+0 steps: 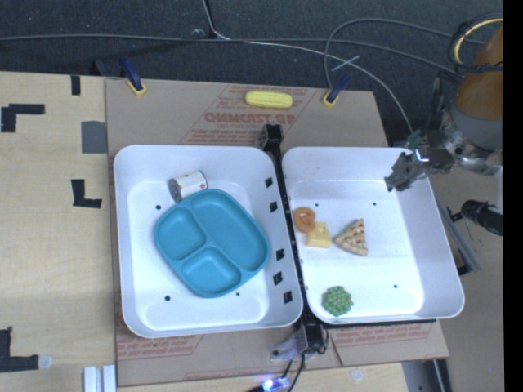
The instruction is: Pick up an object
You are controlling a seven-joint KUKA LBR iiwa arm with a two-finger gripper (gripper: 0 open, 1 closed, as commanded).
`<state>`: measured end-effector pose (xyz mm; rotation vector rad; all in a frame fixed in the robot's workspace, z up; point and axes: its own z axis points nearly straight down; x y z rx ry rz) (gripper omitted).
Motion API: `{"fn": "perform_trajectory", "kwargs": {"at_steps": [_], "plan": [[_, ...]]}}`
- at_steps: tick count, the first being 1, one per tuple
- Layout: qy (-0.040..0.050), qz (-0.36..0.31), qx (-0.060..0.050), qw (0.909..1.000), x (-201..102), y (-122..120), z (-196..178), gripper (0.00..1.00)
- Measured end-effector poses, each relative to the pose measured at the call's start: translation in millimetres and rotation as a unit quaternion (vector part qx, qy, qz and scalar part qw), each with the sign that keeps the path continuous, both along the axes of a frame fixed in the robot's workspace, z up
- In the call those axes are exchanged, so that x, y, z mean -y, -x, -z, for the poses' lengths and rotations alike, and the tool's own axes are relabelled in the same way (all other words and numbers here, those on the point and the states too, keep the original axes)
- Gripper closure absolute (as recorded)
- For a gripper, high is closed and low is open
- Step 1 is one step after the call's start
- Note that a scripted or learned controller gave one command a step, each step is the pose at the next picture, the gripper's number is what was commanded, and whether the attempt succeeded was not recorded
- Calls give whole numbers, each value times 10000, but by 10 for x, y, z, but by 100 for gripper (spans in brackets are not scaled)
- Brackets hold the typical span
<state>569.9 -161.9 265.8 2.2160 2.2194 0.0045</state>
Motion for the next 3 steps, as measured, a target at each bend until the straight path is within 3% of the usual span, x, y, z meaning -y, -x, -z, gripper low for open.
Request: {"fn": "perform_trajectory", "kwargs": {"at_steps": [2,3], "plan": [[-17,-28,-39,10000,-1182,12,227,100],[-12,-23,-43,10000,-1732,140,269,100]]}}
